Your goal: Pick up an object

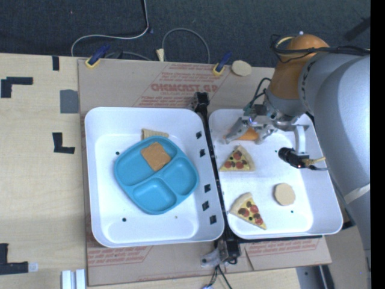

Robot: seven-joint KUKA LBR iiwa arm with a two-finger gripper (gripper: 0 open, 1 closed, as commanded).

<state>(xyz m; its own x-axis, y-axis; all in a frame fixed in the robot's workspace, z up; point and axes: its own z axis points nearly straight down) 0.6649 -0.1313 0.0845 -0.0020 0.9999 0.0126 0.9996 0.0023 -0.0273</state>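
The grey two-finger gripper (248, 129) sits low over the right white bin's (322, 212) far end, fingers spread around a small orange-yellow piece (249, 135), seemingly to grasp it, though not yet clamped.

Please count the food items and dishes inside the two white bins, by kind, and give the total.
Pizza slices: 2
Round biscuit: 1
Toast pieces: 2
Blue plate: 1
Orange piece under the gripper: 1
Total: 7
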